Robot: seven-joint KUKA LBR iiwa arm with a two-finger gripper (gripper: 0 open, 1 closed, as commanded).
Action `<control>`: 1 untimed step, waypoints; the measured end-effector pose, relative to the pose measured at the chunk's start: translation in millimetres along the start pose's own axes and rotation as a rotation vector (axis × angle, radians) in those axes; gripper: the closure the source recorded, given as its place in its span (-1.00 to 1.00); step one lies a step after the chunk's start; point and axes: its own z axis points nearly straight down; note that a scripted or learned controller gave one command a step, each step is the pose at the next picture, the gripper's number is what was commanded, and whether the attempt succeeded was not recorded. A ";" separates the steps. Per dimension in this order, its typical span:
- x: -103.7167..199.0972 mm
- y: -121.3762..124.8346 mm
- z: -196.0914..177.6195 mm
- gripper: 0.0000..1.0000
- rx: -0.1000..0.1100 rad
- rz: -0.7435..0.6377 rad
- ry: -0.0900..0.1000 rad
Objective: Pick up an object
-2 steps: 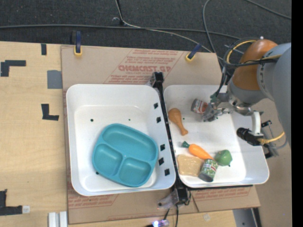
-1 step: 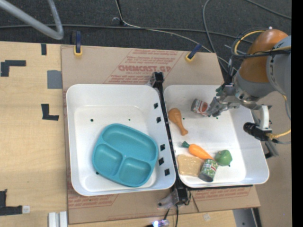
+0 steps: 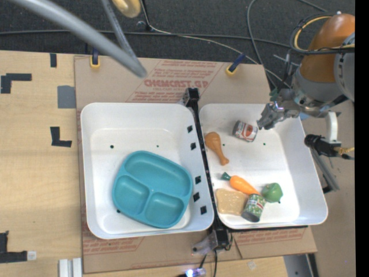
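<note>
Camera view: gripper hung over the right bin.
It sat just beside a small can; whether it was clenched or released, I cannot tell.

tray in left bin, carrot in right bin.

Open floor between can and carrot

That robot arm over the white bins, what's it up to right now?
The arm reaches in from the right, its gripper low over the right bin, just beside a small can lying on its side. Nothing looks lifted yet. A chicken drumstick, carrot, green pepper, slice of bread and another can lie nearer the camera. The left bin holds a teal divided plate.
</note>
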 end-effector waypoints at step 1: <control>-4.2 -3.5 -45.2 1.00 0.001 0.001 0.000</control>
